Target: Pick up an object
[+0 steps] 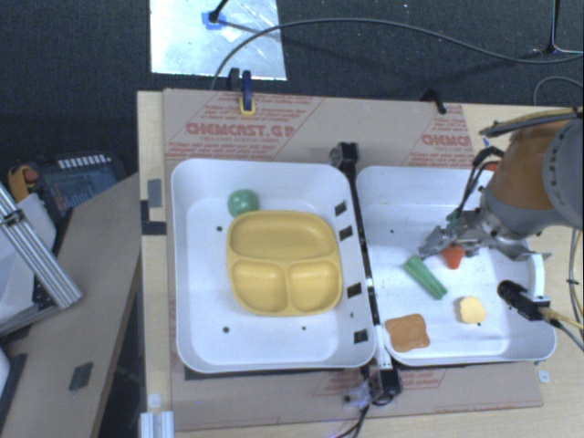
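Two white bins sat side by side on the desk (pixel 301 117) in the camera view, and my work was all in the right bin (pixel 401 190). My fingers (pixel 440 242) were down low over its floor, reaching leftward from the grey wrist, and they looked narrowly parted, though the slant and the blur kept me from being sure of the gap. A small orange-red piece (pixel 453 258) lay just beside them, touching or nearly so; I could not tell whether it sat between them or merely against them, so I would not call it held. The green stick (pixel 425 277) lay on the bin floor a little below and to the left, apart from my fingers. The yellow piece (pixel 472 311) and the brown flat piece (pixel 408 332) rested nearer the front wall, untouched. In the left bin (pixel 196 336) the yellow divided tray (pixel 282 261) and a green ball (pixel 243 202) beside its far edge lay well apart from me. As I judged it, the approach was done, while a sure grip and the lift were left to do.
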`<move>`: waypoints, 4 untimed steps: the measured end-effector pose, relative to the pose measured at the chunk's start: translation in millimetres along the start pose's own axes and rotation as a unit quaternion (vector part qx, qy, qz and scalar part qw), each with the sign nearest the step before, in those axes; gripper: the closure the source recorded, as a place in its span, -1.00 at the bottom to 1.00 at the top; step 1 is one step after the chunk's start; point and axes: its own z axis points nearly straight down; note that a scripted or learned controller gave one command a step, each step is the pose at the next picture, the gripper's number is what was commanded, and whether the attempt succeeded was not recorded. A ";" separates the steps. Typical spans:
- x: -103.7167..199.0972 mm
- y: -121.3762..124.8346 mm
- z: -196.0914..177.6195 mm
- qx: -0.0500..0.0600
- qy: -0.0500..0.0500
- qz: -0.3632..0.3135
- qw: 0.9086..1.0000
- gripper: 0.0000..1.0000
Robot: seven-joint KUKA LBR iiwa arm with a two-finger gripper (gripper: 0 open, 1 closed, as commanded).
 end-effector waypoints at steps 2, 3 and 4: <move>1.1 2.6 -73.9 -0.002 0.000 -0.001 1.000 1.00; 1.0 3.5 -121.4 -0.002 -0.001 -0.001 1.000 1.00; 49.7 -0.1 -114.9 0.000 0.000 -0.002 1.000 1.00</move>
